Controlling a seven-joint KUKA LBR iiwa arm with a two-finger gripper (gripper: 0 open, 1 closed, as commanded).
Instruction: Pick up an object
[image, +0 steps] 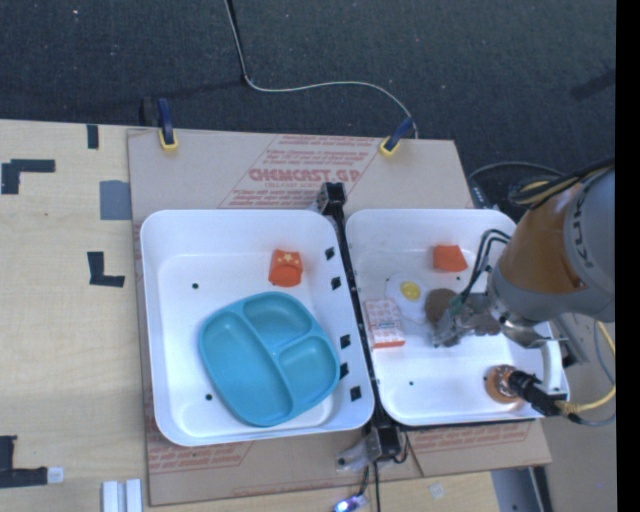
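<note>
My gripper (447, 330) is down inside the right bin (440, 405), near its middle. It hangs right over a grey-brown lump (438, 301), which sits at its tip; I cannot tell whether the two touch. An orange block (449, 258) lies at the back of this bin. A small yellow piece (410, 291) rests to the left of the lump. A white packet with red print (383, 322) lies by the bin's left wall. A brown round object (500, 383) sits at the front right corner.
The left bin (165, 300) holds a blue divided plate (268, 355) and a small orange object (286, 267) behind it. A black divider (345, 290) separates the bins. The arm's grey body with its orange band (545, 245) covers the right bin's right side.
</note>
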